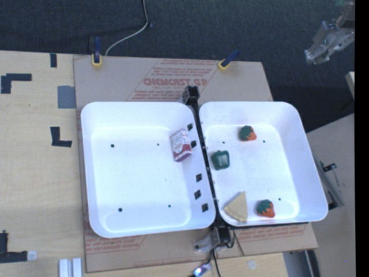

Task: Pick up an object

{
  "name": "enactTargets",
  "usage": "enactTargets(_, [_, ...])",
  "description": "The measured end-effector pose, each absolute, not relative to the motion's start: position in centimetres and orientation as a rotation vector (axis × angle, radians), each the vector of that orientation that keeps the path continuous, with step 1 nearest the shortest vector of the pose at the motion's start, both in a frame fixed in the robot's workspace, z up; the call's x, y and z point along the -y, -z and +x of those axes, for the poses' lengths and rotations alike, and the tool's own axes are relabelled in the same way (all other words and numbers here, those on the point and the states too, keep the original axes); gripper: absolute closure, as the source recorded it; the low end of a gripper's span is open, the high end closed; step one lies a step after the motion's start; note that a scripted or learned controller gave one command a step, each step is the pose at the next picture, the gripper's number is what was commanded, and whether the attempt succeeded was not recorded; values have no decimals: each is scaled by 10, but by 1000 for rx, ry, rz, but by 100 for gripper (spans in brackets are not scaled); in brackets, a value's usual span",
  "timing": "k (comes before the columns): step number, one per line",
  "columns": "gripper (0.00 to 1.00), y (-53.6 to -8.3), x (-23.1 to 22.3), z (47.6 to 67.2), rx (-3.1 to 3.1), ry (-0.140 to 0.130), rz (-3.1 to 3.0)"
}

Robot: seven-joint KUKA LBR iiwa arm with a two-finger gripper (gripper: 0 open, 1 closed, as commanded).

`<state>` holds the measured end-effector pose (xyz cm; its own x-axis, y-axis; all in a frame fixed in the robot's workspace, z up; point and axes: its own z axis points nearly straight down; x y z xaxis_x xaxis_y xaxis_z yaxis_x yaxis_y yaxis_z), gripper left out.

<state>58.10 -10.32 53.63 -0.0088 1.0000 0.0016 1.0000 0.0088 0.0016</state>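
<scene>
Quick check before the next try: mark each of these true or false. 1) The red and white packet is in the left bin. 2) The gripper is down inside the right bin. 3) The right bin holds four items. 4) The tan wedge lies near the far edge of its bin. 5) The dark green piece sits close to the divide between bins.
1) True: the red and white packet lies in the left bin.
2) False: the gripper is up at the top right, outside the right bin.
3) True: two red and green pieces, the dark green piece, the tan wedge.
4) False: it lies at the near edge.
5) True.
</scene>
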Motion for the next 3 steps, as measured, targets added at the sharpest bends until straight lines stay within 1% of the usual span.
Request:
enactTargets(1, [100,-536,155,497,2216,-1,-2228])
enactTargets(2, [100,-535,88,502,2229,1,-2213])
enactTargets(3, [100,-535,2,490,2232,0,-2209])
